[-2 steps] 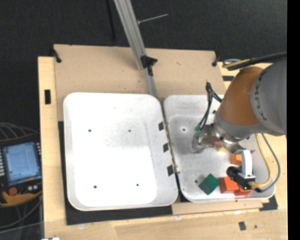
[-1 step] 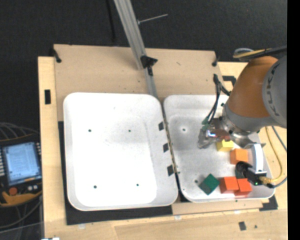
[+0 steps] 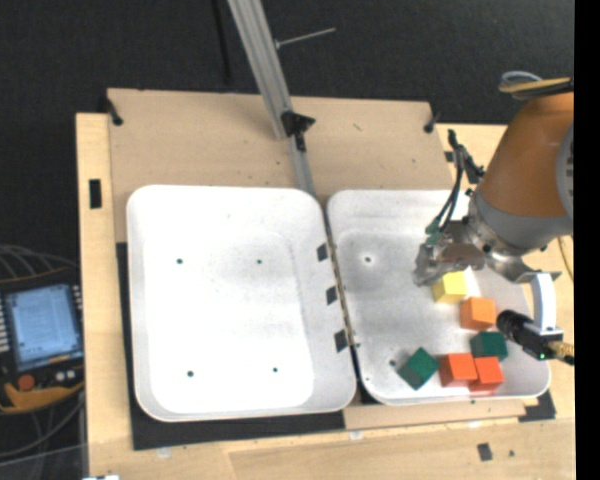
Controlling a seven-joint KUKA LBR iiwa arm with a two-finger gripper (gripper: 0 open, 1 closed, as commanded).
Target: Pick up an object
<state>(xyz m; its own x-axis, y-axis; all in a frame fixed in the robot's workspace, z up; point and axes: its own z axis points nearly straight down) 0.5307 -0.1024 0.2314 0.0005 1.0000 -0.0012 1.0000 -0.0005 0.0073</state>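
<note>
A: Arm (image 3: 525, 168) in from the right, grey w/ orange band, hanging over the right bin (image 3: 380, 238). Gripper (image 3: 442, 260) low over the bin floor, upper-right part.

B: Fingers?

A: Can't tell, too dark and blurred at the tip. Nothing visible between them.

B: Closest block?

A: Yellow block (image 3: 450, 287). Small cube, pale yellow, matte, top face lit, sitting flat on the bin floor just below the gripper, touching or nearly touching; can't say which.

B: Others nearby?

A: Orange block (image 3: 477, 313) just beside the yellow one, down and to the right, corners near or touching. Same cube shape, a bit tilted in plan. Dark green block (image 3: 490, 345) below that, partly under a black fitting (image 3: 525, 333) on the arm side. Two more at the bin's near edge: red-orange block (image 3: 458, 368) and another orange one (image 3: 488, 372), side by side, touching. Green block (image 3: 417, 368) left of those, turned diamond-wise, standing apart.

B: All in the right bin?

A: Yep, clustered in its lower-right corner. Left bin (image 3: 225, 298) alongside, white, shallow, few dark specks on the floor. Clips along the seam between bins.

B: Anything else on the bench?

A: Metal pole (image 3: 265, 53) slanting up from behind the bins. Handheld pendant w/ lit screen (image 3: 35, 328) off the bench at far left.
</note>
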